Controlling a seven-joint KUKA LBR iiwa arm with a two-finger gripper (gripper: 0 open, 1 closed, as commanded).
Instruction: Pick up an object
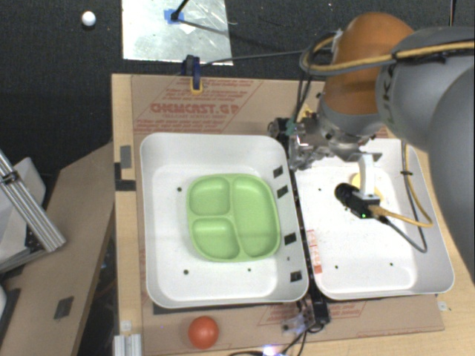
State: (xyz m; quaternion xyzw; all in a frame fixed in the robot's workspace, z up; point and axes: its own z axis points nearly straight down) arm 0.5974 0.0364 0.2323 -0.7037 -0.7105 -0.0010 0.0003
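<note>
camera view: hand [302, 148] at right bin [371, 277] corner, green tray [232, 217] left bin [159, 191]

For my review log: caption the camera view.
Pincer over far-left corner of right shallow white bin; green three-compartment plastic tray lies in left white bin.

Grey arm [438, 87] reaching in from the right, orange-banded wrist [364, 65] bent downward, claw [300, 148] low.

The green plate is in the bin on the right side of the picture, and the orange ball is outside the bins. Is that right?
Not quite. The green plate lies in the left-hand bin of the camera view, not the right one. The orange ball is outside the bins, as you said.
</note>
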